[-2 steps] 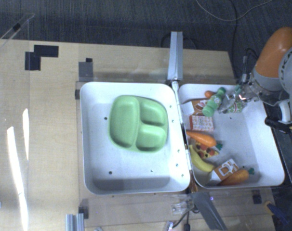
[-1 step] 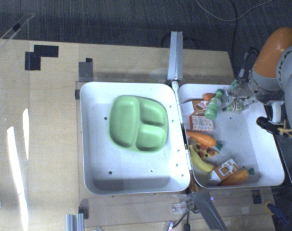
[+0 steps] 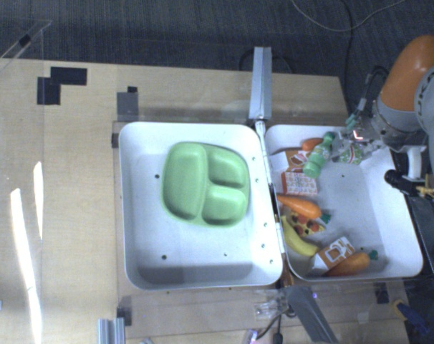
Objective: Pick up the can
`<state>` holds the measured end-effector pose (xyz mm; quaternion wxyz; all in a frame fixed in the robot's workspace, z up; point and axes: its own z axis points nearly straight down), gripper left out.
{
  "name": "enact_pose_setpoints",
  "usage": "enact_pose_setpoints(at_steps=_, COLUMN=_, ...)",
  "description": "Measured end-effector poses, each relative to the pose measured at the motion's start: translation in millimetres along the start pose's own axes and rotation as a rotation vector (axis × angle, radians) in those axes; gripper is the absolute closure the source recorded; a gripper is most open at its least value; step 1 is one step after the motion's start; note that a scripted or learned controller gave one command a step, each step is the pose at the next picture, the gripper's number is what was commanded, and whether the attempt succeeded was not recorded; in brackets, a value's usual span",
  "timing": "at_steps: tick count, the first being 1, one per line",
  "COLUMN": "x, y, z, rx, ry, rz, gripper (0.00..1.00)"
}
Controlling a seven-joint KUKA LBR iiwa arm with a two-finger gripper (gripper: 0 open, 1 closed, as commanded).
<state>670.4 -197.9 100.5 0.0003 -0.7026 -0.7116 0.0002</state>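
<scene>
Two bins, the right bin (image 3: 410, 260) crowded.
Nearest me I see a carrot (image 3: 349, 264), then a banana (image 3: 297, 239), then a green bottle (image 3: 315, 162). At the far corner the gripper (image 3: 353, 140) hangs touching a pale object, possibly the can (image 3: 348, 154). I cannot tell whether the gripper is wide, narrow or holding it.

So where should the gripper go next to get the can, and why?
Probably ease the gripper down-left onto the green can. The can lies tilted at the right bin's far end, just beside the gripper, resting against a carton. Nothing shows it gripped.
</scene>
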Motion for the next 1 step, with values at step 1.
enact_pose_setpoints(at_steps=1, x=49.9, y=0.8, z=-108.2, rx=-0.009, ry=-0.001, rz=0.164, gripper=1.0)
